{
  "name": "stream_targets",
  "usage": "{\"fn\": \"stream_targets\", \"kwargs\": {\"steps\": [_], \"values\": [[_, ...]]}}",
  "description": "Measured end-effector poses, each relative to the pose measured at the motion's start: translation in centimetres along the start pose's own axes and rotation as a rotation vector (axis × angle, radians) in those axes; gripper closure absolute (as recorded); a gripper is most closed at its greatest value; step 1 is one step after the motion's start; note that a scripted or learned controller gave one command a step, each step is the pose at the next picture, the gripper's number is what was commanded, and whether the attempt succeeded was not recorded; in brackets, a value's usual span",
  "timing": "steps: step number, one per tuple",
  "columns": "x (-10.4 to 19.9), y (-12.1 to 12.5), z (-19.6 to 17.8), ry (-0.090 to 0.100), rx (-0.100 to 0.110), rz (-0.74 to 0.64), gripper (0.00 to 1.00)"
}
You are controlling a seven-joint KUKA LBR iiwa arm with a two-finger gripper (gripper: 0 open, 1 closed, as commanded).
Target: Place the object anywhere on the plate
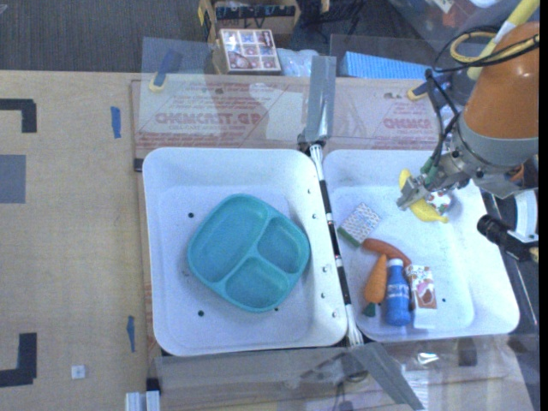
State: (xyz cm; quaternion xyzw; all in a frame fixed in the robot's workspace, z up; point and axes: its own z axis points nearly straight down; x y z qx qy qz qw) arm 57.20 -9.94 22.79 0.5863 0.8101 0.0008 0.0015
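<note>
A teal plate (pixel 248 251) with three compartments lies in the left bin (pixel 171 178). In the right bin (pixel 488 289), my gripper (pixel 421 193) hangs low at the back, right over a yellow banana-like object (pixel 430 211). Yellow shows on both sides of the gripper tip. Whether the yellow object is held cannot be made out. The arm's orange band (pixel 505 84) rises at the right edge of the view.
In the right bin's front half lie a checkered packet (pixel 360 221), an orange carrot (pixel 385 248), a second carrot (pixel 375 279), a blue bottle (pixel 396 294) and a small carton (pixel 422 286). A metal divider (pixel 330 229) separates the bins. Cardboard boxes stand behind the bench.
</note>
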Motion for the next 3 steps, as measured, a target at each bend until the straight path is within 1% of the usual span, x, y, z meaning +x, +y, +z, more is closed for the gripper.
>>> {"fn": "stream_targets", "kwargs": {"steps": [1, 2, 3], "values": [[7.7, 0.5, -0.8, 0.002, 0.004, -0.084, 1.00], [16.6, 5.2, 2.2, 0.002, 0.002, -0.223, 1.00], [16.5, 5.2, 2.2, 0.002, 0.002, -0.223, 0.00]]}}
